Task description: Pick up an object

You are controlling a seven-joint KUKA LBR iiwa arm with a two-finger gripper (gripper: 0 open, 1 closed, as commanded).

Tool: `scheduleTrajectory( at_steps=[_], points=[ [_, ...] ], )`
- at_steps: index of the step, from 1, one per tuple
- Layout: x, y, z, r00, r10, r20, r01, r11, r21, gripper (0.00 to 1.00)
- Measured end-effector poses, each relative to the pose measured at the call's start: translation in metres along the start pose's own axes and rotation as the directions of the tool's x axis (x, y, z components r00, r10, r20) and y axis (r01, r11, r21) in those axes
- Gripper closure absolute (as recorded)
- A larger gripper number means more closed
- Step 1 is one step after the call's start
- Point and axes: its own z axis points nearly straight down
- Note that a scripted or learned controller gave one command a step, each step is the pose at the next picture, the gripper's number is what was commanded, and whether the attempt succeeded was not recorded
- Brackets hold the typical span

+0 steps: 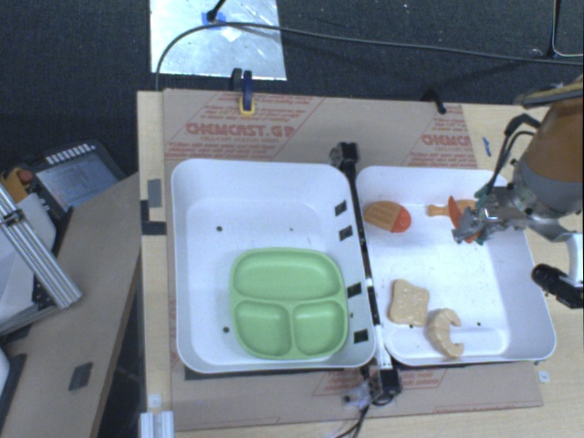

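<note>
Camera view, looking down at a slant, showed red lettering on the brown board (pixel 301 121) under my two bins: "CHEMCAST GP" read plainly near the upper left, and the same mark repeated, partly cut off, near the upper right. That board lay on the tabletop (pixel 100 245). My left bin (pixel 196 199) held one thing, a green divided plate (pixel 287 302) with three compartments, sitting toward the near right corner of the bin. My right bin (pixel 520 336) held the loose pieces: an orange and red rounded toy food piece (pixel 388 215) near the far left, a tan cracker-like piece (pixel 408 302) toward the near side, and a pale curled piece (pixel 445 331) just beside it, nearer the front rim. A small orange object (pixel 445 210) lay near the far right part of the bin, close against my hand (pixel 472 227). My hand hung low over that spot, reaching in from the right, something reddish at its tip. Whether my fingers were spread or pressed together I could not tell, nor whether the orange object sat between them. A dark tablet-like device (pixel 78 179) rested off to the left.
</note>
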Motion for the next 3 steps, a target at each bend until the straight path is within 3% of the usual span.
scheduleTrajectory(
  at_steps=[1, 3],
  points=[
    [0.0, 0.002, -0.039, 1.0, 0.0, 0.0, 0.0, 1.0, 0.0, 1.0],
    [0.117, 0.016, -0.046, 1.0, -0.006, -0.004, 0.006, 1.0, 0.004, 1.0]
  ],
)
